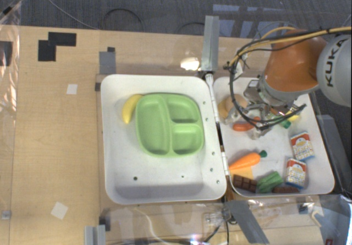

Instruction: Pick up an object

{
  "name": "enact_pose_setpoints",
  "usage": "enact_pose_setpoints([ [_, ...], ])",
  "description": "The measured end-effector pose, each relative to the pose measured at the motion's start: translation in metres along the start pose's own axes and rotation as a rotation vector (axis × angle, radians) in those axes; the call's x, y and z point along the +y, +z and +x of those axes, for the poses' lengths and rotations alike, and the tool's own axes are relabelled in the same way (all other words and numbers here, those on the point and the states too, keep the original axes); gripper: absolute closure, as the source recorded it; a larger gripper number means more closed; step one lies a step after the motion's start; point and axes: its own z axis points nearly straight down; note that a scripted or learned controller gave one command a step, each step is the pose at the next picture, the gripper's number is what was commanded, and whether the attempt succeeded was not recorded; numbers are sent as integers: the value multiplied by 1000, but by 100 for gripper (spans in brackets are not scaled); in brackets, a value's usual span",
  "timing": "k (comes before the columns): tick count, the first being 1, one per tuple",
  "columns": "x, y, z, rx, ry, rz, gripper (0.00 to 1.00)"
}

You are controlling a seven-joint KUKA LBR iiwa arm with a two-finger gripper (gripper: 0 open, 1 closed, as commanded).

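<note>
Wooden worktop [55, 145] carrying two shallow white bins side by side. The left bin [118, 172] contains a green divided plate [168, 124] near its centre, with a yellow banana [130, 107] lying against the plate's upper left edge. The grey arm with its orange band [291, 65] enters from the right and stands over the upper part of the right bin [322, 175]; dark cables loop around its wrist. The tool [264, 114] is low among the items in this bin, beside a small red-orange object [241, 126]; whether it is released or clenched cannot be told, since the wrist and cables hide it. A pale round item [225, 107] lies just left of the wrist. Lower in the same bin, a toy carrot [245, 162] with a green tip lies near the left wall, above a brown chocolate-like bar [245, 184] and a green vegetable piece [268, 181]. Two small cartons [300, 157] stand near the right wall, one above the other. A small yellow and green piece [290, 121] lies just right of the tool.
</note>
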Motion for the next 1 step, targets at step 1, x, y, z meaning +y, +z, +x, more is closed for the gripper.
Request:
enact_pose_setpoints([
  [1, -6, -16, 1, -8, 8, 13, 100],
])
